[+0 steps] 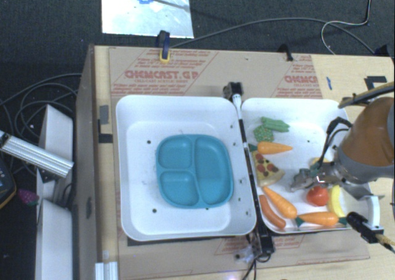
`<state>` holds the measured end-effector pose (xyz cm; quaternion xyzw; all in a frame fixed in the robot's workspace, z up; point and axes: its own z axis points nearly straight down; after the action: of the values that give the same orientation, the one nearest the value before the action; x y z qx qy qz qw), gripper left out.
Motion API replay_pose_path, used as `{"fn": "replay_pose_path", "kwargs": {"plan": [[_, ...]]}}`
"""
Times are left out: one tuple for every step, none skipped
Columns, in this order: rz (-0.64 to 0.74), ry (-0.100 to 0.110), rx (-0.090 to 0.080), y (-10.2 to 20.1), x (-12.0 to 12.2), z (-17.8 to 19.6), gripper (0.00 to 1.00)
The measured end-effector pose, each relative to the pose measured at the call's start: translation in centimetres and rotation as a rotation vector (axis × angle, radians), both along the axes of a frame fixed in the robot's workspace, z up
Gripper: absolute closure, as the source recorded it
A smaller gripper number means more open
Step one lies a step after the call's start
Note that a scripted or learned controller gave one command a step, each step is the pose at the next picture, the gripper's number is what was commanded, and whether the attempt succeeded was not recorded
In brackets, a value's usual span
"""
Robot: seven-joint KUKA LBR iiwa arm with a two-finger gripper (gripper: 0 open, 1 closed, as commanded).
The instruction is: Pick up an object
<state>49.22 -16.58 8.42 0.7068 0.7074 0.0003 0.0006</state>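
Observation:
The right bin [296, 109] holds toy food: a green vegetable [271, 127], an orange carrot [274, 147], a pizza slice [268, 168], two more carrots [281, 202] [320, 218] near the front, a red tomato [318, 195] and a yellow piece [336, 199]. My gripper [303, 179] hangs low over the bin's right half, between the pizza slice and the tomato, just left of the orange-banded wrist [370, 134]. Nothing shows between its fingers.
The left bin [139, 149] carries a blue divided plate [194, 171]. A metal divider with clamps [245, 149] runs between the bins. Cables lie at the bench's left, and a shiny sheet [147, 0] sits on the floor behind.

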Motion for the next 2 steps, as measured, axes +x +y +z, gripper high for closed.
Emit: {"fn": "replay_pose_path", "kwargs": {"plan": [[0.0, -0.002, -0.001, -0.9, -0.5, 7.1, 0.0], [0.001, -0.001, 0.0, -0.7, 2.5, 0.0, 0.0]]}}
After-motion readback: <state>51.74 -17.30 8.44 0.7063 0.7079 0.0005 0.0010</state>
